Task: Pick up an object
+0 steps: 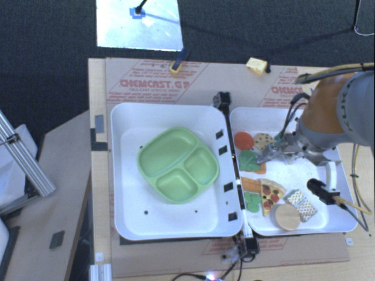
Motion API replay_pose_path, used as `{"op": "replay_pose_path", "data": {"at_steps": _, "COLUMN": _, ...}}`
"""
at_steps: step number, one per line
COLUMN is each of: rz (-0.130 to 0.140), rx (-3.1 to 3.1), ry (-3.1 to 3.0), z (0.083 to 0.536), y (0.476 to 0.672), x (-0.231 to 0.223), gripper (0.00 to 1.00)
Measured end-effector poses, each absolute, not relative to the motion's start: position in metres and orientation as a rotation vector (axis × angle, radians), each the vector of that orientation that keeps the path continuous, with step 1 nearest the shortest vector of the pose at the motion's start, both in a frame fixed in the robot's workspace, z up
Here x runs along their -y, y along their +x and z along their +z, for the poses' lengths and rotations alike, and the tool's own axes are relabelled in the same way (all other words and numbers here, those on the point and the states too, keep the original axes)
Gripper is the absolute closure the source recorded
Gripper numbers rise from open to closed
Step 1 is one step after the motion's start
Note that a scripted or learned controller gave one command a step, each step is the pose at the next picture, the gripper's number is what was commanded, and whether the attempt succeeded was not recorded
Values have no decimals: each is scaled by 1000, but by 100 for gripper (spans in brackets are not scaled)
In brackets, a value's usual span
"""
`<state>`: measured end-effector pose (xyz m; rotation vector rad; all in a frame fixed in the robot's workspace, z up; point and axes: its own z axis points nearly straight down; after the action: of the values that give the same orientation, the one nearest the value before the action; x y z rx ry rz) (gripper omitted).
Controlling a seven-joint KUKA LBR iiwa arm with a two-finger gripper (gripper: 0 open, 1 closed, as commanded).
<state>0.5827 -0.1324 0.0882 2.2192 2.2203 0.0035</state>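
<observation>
The right bin (pixel 293 117) holds several toy foods along its left side. At the top lie a red tomato slice (pixel 244 140) and a speckled cookie (pixel 263 139), and below them a green leaf piece (pixel 249 160). Farther down are an orange strip (pixel 251 185), a pizza slice (pixel 271 192), a small green piece (pixel 253 202), a checkered wafer (pixel 301 204) and a tan round disc (pixel 287 216). My gripper (pixel 268 153) hangs low over the bin's left part, just right of the green leaf piece and under the cookie. I see nothing lifted.
The left bin (pixel 126 215) holds a green divided plate (pixel 177 164). A black divider with clips (pixel 229 157) runs between the bins. The arm's grey body with its orange band (pixel 328 107) covers the right bin's upper right. A yellow block (pixel 256 65) lies on the cardboard behind.
</observation>
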Motion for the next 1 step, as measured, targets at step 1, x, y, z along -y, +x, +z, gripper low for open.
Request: {"op": "replay_pose_path", "data": {"at_steps": 1, "rz": 6, "rx": -2219, "ry": 2216, "z": 101, "y": 584, "x": 133, "gripper": 100}}
